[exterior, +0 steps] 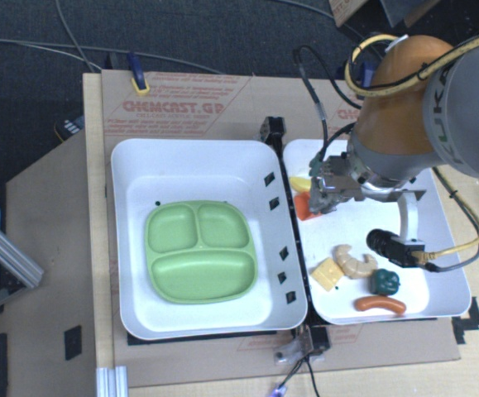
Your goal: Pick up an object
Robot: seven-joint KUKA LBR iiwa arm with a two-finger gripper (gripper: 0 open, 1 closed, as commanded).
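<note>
I am hanging my gripper (328,190) low over the far left corner of the right bin (446,300), just above an orange-red piece (302,208) and a yellow piece (300,184) lying against the bin's left wall. My own wrist is blocking the view here, so whether I am clenched, released or grasping anything I cannot tell. To do this pick well, I am thinking I should be centring on one piece only, probably the orange-red one, coming straight down so I am not scraping the wall or the divider between the bins, and closing only once the piece is sitting squarely in the gap. The rest of the right bin is holding, toward its near side, a pale yellow cheese-like wedge (326,274), a curled beige piece that may be a toy shrimp (356,262), a dark green lump (385,282) and a red sausage (380,305) near the rim. The left bin (131,172) is holding a green divided plate (200,251) lying flat near its middle, with nothing visible in its three compartments.
</note>
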